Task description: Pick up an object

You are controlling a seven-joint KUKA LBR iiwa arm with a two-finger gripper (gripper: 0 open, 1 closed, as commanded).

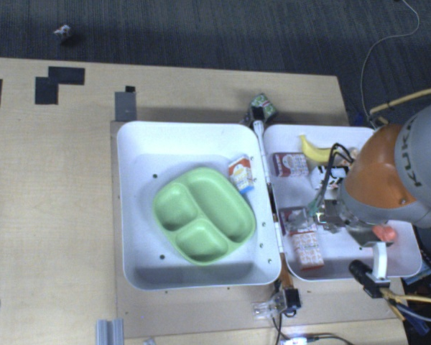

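Over the right bin [409, 264], the arm [388, 178] hides the claw; its state is unclear.

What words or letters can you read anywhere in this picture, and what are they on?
"KU" on the grey robot arm, cut off by the picture's edge.
The small carton beside the green plate has print, too blurred to read.
The dark packet by the banana has print, too blurred to read.
The packet below it has a red pattern, too small to read.
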